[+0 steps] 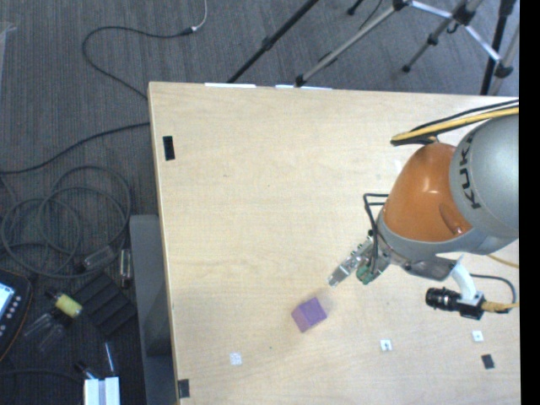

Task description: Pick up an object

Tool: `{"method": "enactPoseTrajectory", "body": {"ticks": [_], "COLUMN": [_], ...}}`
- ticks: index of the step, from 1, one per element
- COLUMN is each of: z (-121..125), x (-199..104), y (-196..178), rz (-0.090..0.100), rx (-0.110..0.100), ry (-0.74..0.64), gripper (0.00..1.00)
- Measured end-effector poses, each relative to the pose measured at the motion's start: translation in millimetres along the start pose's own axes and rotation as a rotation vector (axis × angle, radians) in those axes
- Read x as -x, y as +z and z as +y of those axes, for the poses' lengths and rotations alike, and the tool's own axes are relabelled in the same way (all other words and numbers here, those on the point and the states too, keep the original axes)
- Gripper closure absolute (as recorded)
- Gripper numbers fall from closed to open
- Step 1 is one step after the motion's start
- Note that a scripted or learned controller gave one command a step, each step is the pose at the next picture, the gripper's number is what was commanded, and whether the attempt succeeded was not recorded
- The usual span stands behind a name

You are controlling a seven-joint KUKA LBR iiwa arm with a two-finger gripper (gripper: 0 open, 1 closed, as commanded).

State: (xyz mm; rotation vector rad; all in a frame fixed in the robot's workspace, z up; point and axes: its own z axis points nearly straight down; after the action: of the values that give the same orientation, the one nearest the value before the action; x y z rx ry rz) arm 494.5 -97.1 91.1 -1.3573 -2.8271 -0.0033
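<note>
Pale wooden bench top (253,192) over grey carpet with loose cables. Purple block (309,313) lies flat near the front edge — untouched. Gripper (344,272) hovers just beside it, up-right; finger state unreadable. Grasp not yet made — approach, closing and lift all remain.

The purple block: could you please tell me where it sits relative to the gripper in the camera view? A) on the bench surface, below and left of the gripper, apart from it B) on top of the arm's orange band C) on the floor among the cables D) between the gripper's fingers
A: the purple block lies on the wooden bench, below and left of the gripper, with bare surface between them.
</note>
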Motion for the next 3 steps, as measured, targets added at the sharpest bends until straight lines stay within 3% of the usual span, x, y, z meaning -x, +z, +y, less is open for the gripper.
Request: {"method": "enactPoseTrajectory", "body": {"ticks": [1,2,3], "z": [0.0,52.1,52.0], "x": [-0.1,-82.9,-82.9], "y": [0.0,-91.3,-91.3], "rz": [0.0,-0.005,-0.005], "rx": [0.0,-0.001,-0.001], "ry": [0.0,0.166,0.166], "gripper": [0.0,0.0,0.0]}}
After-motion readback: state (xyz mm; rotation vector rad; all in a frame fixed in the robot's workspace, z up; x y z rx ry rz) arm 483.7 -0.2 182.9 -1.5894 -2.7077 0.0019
